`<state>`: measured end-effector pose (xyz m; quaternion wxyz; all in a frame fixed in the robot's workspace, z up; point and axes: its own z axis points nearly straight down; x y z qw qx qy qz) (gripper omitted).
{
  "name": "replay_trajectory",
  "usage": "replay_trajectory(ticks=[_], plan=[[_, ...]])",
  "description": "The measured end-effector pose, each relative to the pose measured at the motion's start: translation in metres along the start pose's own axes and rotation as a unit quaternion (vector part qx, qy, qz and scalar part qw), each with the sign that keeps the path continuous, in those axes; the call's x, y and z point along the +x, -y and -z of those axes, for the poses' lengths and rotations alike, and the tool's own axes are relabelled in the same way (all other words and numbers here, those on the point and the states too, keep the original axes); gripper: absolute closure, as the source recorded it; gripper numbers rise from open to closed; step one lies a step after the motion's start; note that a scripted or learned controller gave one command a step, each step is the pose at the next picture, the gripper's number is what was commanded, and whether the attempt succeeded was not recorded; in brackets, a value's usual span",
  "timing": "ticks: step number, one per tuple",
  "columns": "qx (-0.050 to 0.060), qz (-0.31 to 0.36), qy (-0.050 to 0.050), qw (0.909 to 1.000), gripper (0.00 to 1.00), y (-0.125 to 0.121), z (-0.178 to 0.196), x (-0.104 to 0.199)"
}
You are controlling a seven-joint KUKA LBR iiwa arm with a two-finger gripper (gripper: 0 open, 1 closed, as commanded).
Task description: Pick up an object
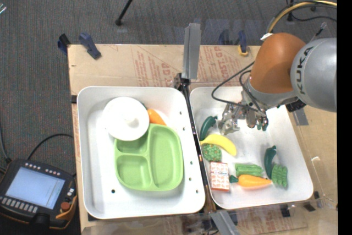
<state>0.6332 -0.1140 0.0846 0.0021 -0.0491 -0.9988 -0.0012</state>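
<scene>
Right bin [300,143] holds the loose items, all in its near half. Banana [220,144]: long axis runs left-right w/ a slight tilt, left end a bit farther, right end a bit nearer, curve bowing up toward the far side. Dark green pepper-like veg [208,125] just far-left of it, long axis diagonal, near-left to far-right. Green bumpy cube [212,153] touches the banana's near side; red/white carton [219,176] lies nearer still, by the bin's left wall. Green bean pod [249,169] runs left-right, w/ the orange carrot [253,181] just near of it, also left-right, tip pointing right. Dark cucumber-like piece [269,157] stands roughly near-far; textured green block [279,175] just near-right of it.

Gripper [241,123] hangs over the middle of the right bin, far-right of the banana and right of the dark green veg, near both but apart from them. Other items sit well nearer than it. Whether it's released or clenched: can't tell, the metal parts blur together. Nothing seen gripped.

Left bin [88,173]: green divided tray [149,158] in the near-centre, white round bowl [127,117] overlapping its far-left corner, an orange item [157,116] peeking out just right of the bowl.
</scene>
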Motion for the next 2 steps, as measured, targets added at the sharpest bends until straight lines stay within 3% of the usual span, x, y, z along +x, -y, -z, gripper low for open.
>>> replay_trajectory(ticks=[1,2], plan=[[0.000,-0.100,0.003,0.9950,1.00,0.003,0.003,0.000],[0.000,-0.021,0.002,0.9998,1.00,0.058,0.003,0.011]])
